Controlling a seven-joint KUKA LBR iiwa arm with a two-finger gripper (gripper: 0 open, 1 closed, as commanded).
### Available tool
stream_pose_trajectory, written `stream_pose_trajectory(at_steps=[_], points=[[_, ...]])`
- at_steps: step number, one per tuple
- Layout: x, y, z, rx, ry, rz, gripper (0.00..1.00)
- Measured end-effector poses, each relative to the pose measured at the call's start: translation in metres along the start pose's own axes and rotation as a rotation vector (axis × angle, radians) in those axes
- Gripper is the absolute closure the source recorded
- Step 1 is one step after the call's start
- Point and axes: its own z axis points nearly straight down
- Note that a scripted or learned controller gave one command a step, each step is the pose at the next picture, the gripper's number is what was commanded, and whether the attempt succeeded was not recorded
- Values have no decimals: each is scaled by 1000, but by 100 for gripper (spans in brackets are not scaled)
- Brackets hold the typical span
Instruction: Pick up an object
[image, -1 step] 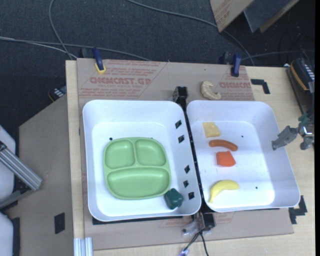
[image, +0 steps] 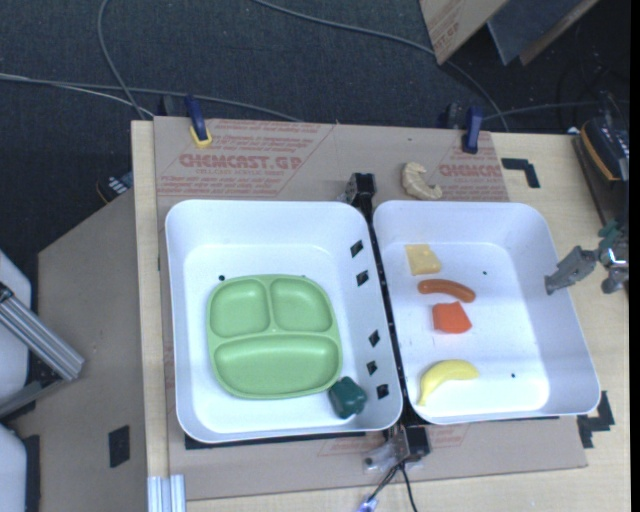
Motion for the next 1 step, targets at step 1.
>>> stream_pose_trajectory(at_steps=[1], points=[[-6,-2,60,5,2,0,0]])
